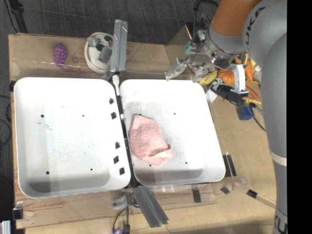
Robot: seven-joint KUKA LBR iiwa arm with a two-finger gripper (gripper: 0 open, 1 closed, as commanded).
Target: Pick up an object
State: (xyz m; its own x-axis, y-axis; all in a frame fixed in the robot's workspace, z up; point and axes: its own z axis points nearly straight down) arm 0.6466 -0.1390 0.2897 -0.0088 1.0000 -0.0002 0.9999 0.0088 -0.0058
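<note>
A pink folded cloth (pixel 148 140) lies on the floor of the right bin (pixel 195 111), towards its left wall. My gripper (pixel 184 75) hovers over the far rim of that bin, well beyond the cloth and above it. It is open, and nothing sits between its fingers. The grey arm with its orange band (pixel 234 9) comes in from the upper right.
The left bin (pixel 63 140) sits beside the right one, with a row of black clips (pixel 117 145) along the shared wall. Behind the bins lie a purple object (pixel 60 53) and a white ring-shaped thing (pixel 99 50). Coloured cables and parts (pixel 234 84) hang by the wrist.
</note>
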